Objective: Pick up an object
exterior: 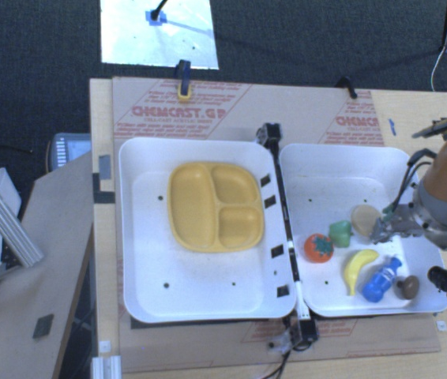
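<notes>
Bins (140, 235): two; divided plate (214, 208): one

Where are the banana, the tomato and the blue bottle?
banana (358, 266): camera view, middle of its curved body.
tomato (318, 247): camera view, centre of its red top.
blue bottle (380, 281): camera view, middle of its body.

Open white floor fills the upper half of the right bin (326, 168), while its lower half is crowded: a tomato (318, 247), green toy (339, 231), tan round object (364, 219), banana (358, 265), blue bottle (380, 280) and brown object (407, 287) sit close together (narrow gaps only). A yellow divided plate (214, 207) occupies the left bin's (140, 235) centre, leaving margins around it.
</notes>
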`<state>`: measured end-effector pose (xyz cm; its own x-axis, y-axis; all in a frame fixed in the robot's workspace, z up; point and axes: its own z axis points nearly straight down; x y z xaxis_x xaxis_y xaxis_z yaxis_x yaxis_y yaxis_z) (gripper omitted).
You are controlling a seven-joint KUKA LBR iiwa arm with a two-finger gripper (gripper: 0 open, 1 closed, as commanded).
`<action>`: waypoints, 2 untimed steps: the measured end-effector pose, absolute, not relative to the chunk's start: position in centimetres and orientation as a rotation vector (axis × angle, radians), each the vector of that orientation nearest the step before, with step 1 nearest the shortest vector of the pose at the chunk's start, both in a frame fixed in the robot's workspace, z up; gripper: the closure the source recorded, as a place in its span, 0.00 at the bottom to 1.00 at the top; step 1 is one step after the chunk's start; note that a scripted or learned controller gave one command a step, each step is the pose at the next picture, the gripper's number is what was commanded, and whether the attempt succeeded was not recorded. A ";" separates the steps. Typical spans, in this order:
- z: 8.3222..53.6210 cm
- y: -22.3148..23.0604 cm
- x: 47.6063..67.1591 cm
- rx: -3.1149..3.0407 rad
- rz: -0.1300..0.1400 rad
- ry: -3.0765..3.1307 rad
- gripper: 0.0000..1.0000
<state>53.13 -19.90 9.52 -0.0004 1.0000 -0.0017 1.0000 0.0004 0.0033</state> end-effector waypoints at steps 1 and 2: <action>14.0 -19.4 53.5 2.213 0.004 2.223 1.00; 20.3 -20.0 53.4 2.211 0.005 2.221 1.00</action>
